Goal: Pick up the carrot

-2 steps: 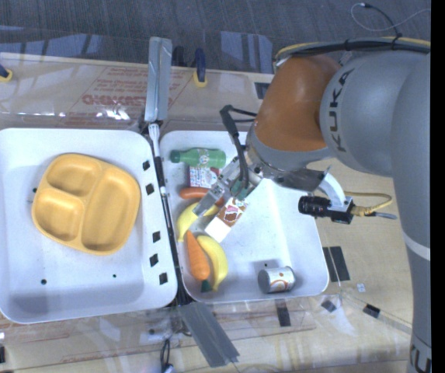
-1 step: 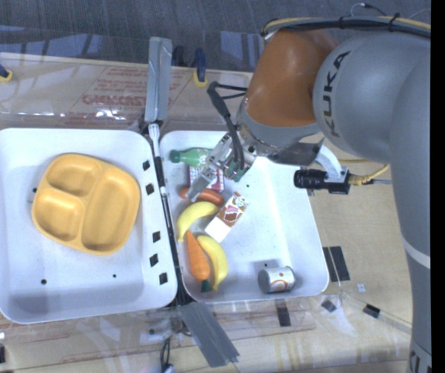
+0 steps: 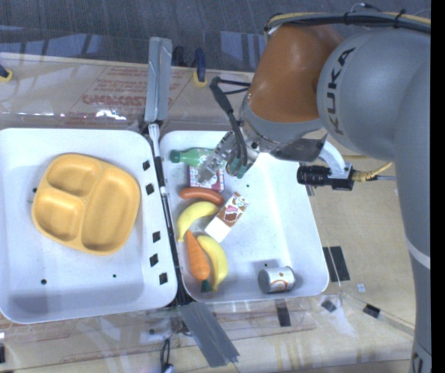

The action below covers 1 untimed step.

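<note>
carrot lies lower centre of frame, in the right bin, long axis near vertical, touching the banana. gripper hangs up-right of it; opening cannot be told.

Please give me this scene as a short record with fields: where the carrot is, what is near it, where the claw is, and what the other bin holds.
carrot: lying in the right bin, near its front left corner
touching carrot: banana, which curves around it
other items in right bin: sausage, green bottle, small carton, can
claw: over the back of the right bin, apart from the carrot
left bin: holds a yellow divided plate
task state: carrot not yet picked up
</note>
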Each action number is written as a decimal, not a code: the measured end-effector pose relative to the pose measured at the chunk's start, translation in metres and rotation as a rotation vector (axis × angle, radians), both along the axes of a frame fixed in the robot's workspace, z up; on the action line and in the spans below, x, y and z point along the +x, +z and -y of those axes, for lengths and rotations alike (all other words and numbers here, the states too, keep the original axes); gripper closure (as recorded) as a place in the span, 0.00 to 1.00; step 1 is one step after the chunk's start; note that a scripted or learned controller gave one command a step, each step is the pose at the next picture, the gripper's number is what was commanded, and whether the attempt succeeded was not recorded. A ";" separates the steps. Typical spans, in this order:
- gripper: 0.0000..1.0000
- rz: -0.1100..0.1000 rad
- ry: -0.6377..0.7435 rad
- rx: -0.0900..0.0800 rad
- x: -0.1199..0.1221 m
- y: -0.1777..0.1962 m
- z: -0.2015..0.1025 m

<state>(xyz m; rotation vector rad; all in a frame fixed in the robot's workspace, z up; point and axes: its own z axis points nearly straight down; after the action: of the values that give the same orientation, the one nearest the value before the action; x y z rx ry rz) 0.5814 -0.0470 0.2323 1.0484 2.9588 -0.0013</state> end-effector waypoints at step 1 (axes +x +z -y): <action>0.00 0.000 0.000 0.000 0.000 0.000 0.000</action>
<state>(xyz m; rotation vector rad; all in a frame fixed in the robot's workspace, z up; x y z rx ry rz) 0.5814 -0.0469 0.2323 1.0477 2.9590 -0.0016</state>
